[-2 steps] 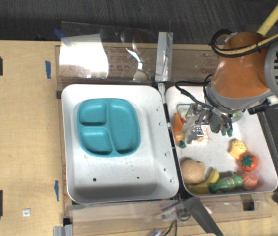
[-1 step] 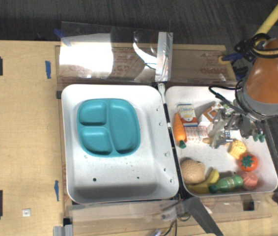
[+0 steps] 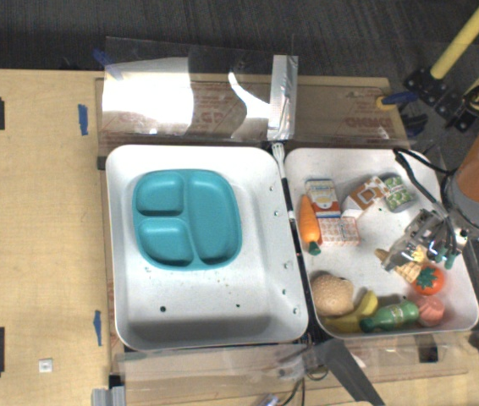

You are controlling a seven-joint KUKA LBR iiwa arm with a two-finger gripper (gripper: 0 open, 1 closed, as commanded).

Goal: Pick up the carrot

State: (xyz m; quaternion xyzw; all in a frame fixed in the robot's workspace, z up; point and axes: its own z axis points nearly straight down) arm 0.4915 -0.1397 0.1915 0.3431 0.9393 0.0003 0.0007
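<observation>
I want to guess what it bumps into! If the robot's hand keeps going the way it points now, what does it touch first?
Probably bare floor of the right bin. The hand points left and down, from the right. Farther along lies the carrot by the bin's left wall, but depth is hard to judge from above.

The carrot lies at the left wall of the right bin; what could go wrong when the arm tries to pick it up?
1. The carrot lies along the right bin's left wall, so one side may have little room for gripping.
2. A small box sits right beside it and might be pushed or taken instead.
3. The hand is over the toys on the far side, beside a tomato, and must cross the bin.
</observation>
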